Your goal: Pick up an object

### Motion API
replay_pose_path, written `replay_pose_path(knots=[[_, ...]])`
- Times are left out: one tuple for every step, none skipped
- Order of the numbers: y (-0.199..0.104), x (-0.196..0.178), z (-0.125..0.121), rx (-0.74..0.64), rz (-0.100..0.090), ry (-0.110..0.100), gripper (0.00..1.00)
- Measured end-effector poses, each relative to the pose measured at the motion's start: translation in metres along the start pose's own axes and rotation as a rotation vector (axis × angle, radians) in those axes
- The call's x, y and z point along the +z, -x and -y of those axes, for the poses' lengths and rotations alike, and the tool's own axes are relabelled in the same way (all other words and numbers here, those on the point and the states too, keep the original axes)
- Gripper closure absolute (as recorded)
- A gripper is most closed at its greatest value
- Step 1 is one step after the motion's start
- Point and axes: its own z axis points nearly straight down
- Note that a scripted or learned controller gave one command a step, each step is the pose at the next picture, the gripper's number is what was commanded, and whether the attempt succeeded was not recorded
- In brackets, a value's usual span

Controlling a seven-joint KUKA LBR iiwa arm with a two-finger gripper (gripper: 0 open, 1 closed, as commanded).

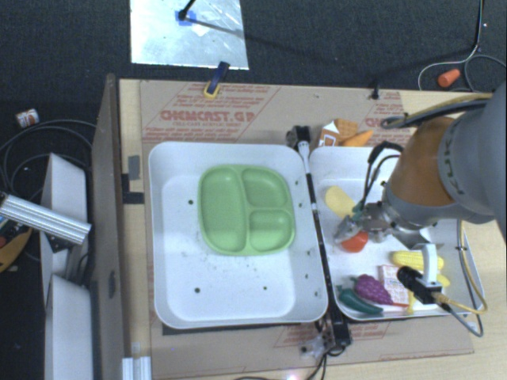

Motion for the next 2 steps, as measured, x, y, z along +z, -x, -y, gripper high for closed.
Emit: replay_pose_path(knots=[[-0.001, -0.012, -0.002, -0.003, 0.0, 0.004, 1.0], [-0.052, -0.107, -0.051, -0.012, -0.001, 0.015, 1.0]])
